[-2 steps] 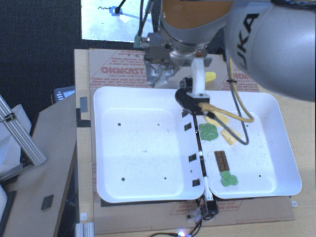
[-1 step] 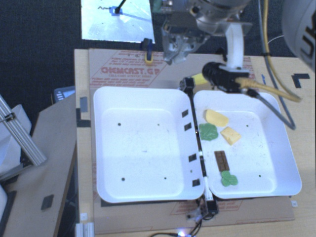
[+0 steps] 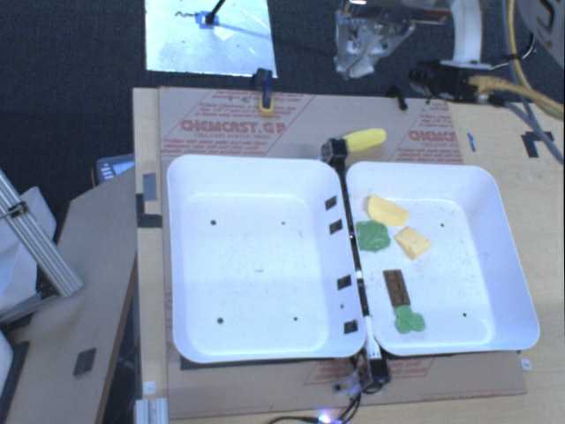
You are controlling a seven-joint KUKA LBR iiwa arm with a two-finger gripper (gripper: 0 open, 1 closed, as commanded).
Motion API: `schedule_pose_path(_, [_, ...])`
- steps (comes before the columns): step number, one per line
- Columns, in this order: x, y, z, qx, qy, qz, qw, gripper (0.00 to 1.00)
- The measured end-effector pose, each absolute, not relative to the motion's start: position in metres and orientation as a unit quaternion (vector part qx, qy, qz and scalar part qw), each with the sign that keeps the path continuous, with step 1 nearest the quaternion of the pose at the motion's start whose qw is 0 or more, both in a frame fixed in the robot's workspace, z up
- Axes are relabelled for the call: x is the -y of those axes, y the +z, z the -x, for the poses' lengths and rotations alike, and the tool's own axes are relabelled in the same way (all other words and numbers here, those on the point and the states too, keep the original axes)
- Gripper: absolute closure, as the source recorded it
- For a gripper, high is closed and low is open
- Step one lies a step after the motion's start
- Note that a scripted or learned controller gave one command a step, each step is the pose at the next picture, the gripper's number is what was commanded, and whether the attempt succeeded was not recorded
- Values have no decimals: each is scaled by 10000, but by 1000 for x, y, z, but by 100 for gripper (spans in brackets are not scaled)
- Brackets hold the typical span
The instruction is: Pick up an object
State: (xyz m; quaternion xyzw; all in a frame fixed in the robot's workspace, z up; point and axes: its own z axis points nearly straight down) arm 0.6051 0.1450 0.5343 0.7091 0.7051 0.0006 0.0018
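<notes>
**Green, brown and yellow pieces lay in the right bin while the gripper hung far back**

Green came nearest: a small lumpy green piece (image 3: 409, 321) sat close to the front edge of the right bin (image 3: 503, 237), just beside the divider between the two bins. Touching its far side lay a brown bar (image 3: 395, 287), its long axis running front to back, roughly parallel to the divider. Farther in, a larger green piece (image 3: 372, 236) rested against the divider side. Just right of it sat a yellow wedge (image 3: 412, 242), tilted with its long axis slanting from near-right to far-left. Behind those lay a rounded yellow piece (image 3: 387, 210), long axis running left to right with a slight slant.

All five pieces crowded the left half of that bin; its right half offered open white floor. Beside it, the left bin (image 3: 190, 193) showed bare floor.

Beyond the bins' far rim, a yellow-handled tool (image 3: 357, 140) lay on the bench, pointing left to right.

Farthest back, the gripper (image 3: 357, 60) hung above the dark floor past the bench edge, well apart from every piece. Whether its fingers were spread or closed could not be told, and it touched nothing visible.
</notes>
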Motion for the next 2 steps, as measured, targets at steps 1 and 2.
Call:
schedule_pose_path(1, [-83,534,-649,-7051,2,-7091,17,100])
schedule_pose_path(2, [-136,416,-588,-7102,-48,-7040,-48,100])
